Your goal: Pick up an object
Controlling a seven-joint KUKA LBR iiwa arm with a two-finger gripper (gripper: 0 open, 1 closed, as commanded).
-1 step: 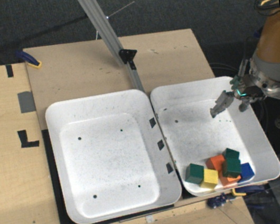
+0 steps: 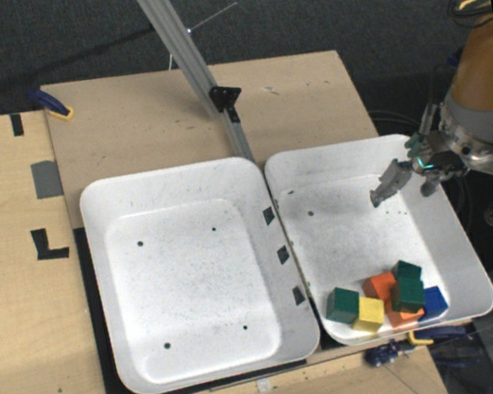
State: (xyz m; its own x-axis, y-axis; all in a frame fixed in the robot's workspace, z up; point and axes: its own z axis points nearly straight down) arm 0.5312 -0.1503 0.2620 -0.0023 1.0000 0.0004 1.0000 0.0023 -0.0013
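Fingers [image 2: 387,189] spread open, nothing between them; we see the gripper [image 2: 405,184] over the right bin's [image 2: 337,175] far right side, blocks [image 2: 385,299] clustered near corner.

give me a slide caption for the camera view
Gripper above the right bin's far end, away from the coloured blocks clustered in its near corner; left bin beside it.
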